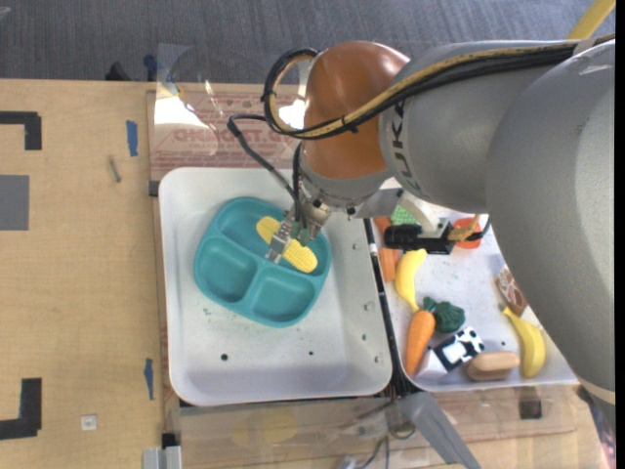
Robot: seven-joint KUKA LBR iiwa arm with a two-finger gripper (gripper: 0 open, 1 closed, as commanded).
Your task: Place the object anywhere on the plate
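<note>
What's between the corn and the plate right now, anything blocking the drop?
Nothing visible. The corn already lies over the teal plate in the left bin, at the plate's upper right part, with the gripper right at it. The other toys sit apart in the right bin.

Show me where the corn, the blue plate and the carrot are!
corn (301,255): camera view, on its yellow kernels, right of the gripper.
blue plate (223,262): camera view, on the bare left compartment.
carrot (418,338): camera view, in the right bin, on the middle of its orange body.
</note>
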